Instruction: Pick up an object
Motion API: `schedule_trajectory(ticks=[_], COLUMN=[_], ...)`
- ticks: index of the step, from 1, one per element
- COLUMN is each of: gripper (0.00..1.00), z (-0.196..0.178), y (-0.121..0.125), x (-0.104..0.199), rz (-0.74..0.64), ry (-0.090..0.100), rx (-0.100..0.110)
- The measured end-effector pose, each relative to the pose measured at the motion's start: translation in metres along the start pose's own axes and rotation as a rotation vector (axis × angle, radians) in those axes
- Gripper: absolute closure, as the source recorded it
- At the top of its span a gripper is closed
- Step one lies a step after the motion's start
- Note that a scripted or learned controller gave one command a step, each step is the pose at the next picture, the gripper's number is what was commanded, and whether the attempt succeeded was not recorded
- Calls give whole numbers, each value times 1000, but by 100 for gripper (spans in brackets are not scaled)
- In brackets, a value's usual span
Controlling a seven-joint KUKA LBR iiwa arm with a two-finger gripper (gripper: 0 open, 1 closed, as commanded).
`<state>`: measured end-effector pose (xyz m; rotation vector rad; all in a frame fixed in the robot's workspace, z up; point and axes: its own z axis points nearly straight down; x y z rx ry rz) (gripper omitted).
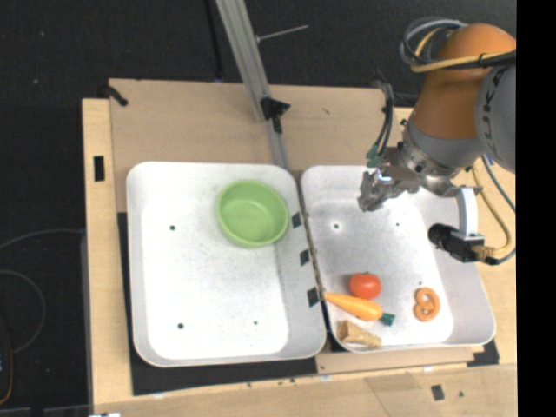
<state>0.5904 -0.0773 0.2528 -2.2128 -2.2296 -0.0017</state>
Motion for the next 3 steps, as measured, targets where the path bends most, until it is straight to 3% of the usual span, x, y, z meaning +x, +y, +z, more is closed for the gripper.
schedule_trajectory(ticks=[3], gripper=[100], z=[12], y=[41], x=[159], rz=[0], ry=[0], rx=[-1])
